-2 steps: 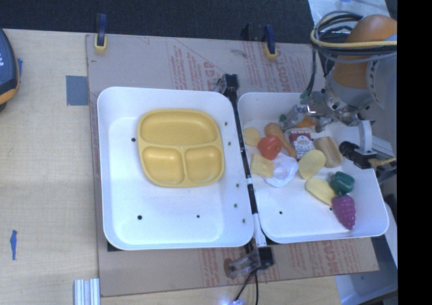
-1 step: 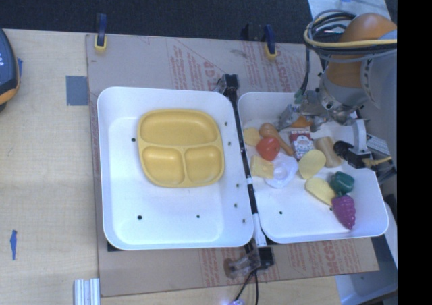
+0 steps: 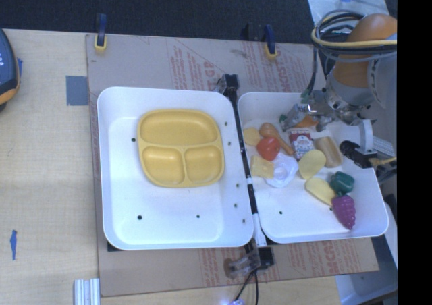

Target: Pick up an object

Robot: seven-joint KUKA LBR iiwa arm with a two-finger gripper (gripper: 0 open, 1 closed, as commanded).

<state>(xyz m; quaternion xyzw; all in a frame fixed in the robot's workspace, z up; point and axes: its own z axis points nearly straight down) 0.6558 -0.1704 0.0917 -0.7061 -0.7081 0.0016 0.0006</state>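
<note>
— So, where is the two-finger gripper (image 3: 304,116)?
— At twelve o'clock of the right shallow white bin (image 3: 317,229), above the pile of small plastic toy foods (image 3: 297,155). Whether it grips anything, I cannot tell.
— And the yellow sectioned plastic tray (image 3: 181,146)?
— Left shallow white bin (image 3: 115,162), toward twelve.

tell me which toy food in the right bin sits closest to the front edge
The purple grape bunch, in the right bin. It lies lower in the view than the green piece and yellow piece beside it.
</note>
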